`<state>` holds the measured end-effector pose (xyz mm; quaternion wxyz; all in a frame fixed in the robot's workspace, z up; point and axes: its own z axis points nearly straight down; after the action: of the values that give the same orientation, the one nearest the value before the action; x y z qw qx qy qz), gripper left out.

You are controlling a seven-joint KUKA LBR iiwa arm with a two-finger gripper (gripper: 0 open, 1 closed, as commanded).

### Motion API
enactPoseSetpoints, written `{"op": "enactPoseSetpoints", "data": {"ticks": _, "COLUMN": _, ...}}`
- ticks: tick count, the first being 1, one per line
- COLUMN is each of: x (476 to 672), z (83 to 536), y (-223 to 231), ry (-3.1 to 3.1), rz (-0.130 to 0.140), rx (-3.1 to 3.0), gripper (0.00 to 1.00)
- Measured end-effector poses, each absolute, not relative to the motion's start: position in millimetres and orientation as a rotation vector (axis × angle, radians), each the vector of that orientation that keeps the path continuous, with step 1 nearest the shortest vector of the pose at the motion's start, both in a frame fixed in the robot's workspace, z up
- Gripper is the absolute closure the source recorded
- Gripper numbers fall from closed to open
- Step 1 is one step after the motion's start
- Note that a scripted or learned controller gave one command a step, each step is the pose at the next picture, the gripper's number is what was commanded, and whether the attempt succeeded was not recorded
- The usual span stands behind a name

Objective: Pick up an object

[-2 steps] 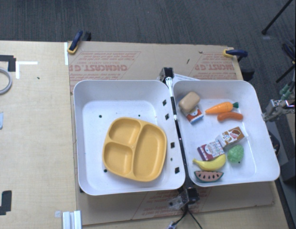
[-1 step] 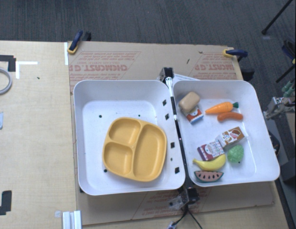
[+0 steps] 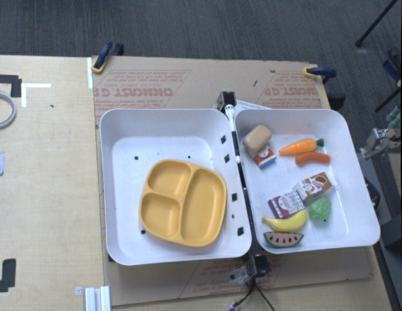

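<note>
All the loose things lie in the right bin [image 3: 356, 173]. Nearest is a melon slice [image 3: 283, 239], flat by the near wall, with a banana [image 3: 285, 222] touching its far side, long axis left to right. A green ball [image 3: 319, 209] sits just right of the banana. Two cartons, one red [image 3: 286, 204] and one brown [image 3: 314, 185], lie end to end in a slanted row, touching the banana and the ball. This near cluster is crowded and leaves little room around any one piece.

Farther back, two carrots [image 3: 311, 152] lie side by side, long axes left to right, with bare floor around them. They look like the easier pick, with a grip taken across their width. A bread roll [image 3: 257, 137] leans over a small box [image 3: 264, 156] close to the left wall.

A metal piece at the right edge may be the gripper [image 3: 377, 146], though the view is too poor to be sure, and I cannot tell whether it is open or closed. If so, everything lies to its left, the carrots nearest.

The left bin [image 3: 117, 173] holds a yellow tray [image 3: 183, 201]. The bin floor is smooth and white.
</note>
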<state>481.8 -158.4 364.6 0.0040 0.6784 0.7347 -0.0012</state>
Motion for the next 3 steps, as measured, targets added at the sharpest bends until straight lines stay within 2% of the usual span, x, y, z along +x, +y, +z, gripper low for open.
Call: {"op": "enactPoseSetpoints", "data": {"ticks": 3, "x": 485.2, "z": 394, "y": -159, "ry": 2.304, "rz": -0.006, "rx": 2.114, "gripper": 1.00}}
